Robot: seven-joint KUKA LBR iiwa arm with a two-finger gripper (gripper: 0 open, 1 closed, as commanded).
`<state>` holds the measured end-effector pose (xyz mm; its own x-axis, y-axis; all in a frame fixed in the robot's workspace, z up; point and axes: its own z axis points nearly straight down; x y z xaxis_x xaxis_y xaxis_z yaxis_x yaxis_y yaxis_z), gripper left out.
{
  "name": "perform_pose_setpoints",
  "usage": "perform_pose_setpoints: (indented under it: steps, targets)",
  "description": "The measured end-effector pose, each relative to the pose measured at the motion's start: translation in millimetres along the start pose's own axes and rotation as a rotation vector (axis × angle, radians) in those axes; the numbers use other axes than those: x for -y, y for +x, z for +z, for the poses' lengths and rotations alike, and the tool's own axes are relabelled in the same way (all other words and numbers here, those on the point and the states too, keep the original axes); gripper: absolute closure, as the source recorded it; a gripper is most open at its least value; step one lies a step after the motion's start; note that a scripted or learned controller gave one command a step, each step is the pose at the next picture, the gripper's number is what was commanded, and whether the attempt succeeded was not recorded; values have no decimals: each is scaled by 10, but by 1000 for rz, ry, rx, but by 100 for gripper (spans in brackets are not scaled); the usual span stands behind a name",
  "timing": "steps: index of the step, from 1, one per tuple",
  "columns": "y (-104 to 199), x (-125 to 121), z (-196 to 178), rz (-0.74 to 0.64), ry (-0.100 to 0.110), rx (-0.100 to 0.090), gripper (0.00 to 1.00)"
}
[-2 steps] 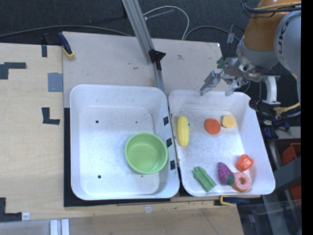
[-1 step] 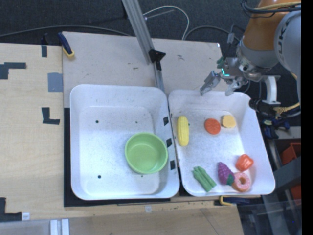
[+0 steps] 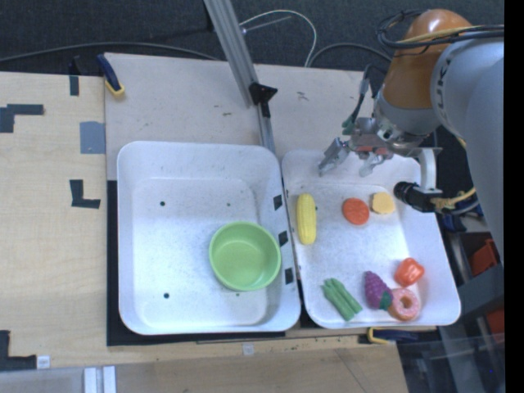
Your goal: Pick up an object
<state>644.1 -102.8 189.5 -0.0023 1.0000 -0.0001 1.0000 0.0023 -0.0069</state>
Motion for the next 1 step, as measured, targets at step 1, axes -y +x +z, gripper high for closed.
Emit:
perform_pose_setpoints:
  steps: [1]
  targets:
    - [29,73,634,0,2,0,0]
